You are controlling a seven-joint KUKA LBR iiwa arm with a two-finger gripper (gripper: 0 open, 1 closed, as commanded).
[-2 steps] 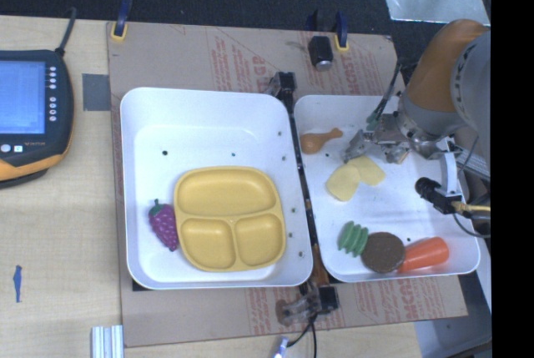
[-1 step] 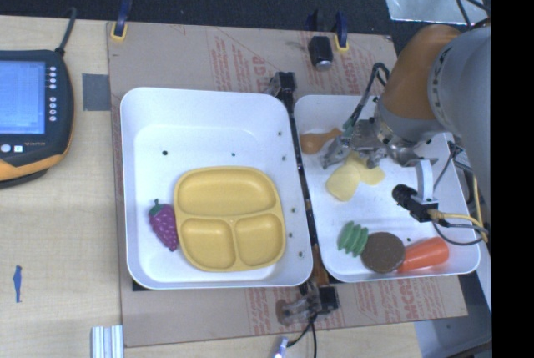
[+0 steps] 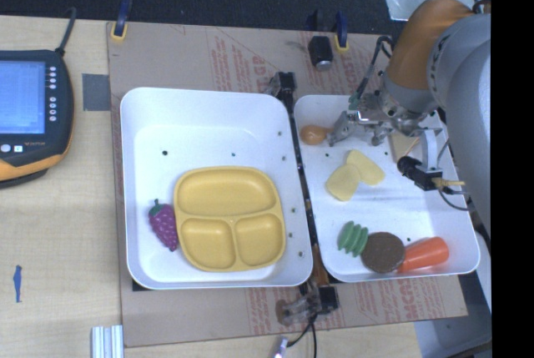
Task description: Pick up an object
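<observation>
My gripper (image 3: 359, 131) is low over the far end of the right bin (image 3: 455, 219), with the grey arm and its orange band coming in from the right. Its fingers look spread and open, with nothing between them. A small brown-orange piece (image 3: 314, 133) lies just left of the gripper, apart from it. Two pale yellow pieces (image 3: 354, 175) lie just in front of it. Nearer the front of the bin lie a green ridged piece (image 3: 352, 238), a round brown disc (image 3: 383, 252) and an orange carrot (image 3: 425, 254).
The left bin (image 3: 146, 135) holds a yellow divided plate (image 3: 227, 217) and a purple grape bunch (image 3: 163, 224) beside it. A handheld control pendant (image 3: 32, 114) rests on the bench at far left. Clamps and cables sit along the bins' far edge.
</observation>
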